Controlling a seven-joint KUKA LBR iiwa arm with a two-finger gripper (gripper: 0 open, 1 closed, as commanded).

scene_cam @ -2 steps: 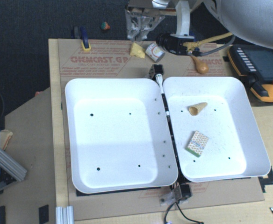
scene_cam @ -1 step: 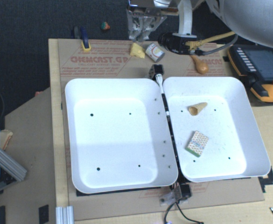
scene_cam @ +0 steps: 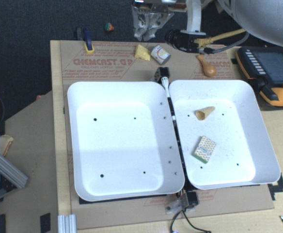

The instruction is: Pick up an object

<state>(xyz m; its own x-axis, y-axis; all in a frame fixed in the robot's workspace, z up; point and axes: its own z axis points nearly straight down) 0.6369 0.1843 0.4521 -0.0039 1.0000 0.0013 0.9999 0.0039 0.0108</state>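
Observation:
Two small things lie in the right white bin [scene_cam: 258,130]. One is a tan cone-shaped piece [scene_cam: 204,113] near the bin's back middle. The other is a small flat block with a green and white pattern [scene_cam: 205,149], near the bin's centre. My gripper [scene_cam: 149,29] hangs at the top of the view, beyond the back edge of the bench and well away from both bins. It is far from the two things, and nothing shows beneath it.
The left white bin [scene_cam: 76,130] adjoins the right one. Behind the bins on the cardboard lie a yellow wedge [scene_cam: 142,53], a small grey box [scene_cam: 160,54], a tan wooden piece [scene_cam: 207,66] and a blue clamp [scene_cam: 87,40]. A pendant [scene_cam: 270,67] sits at the far right.

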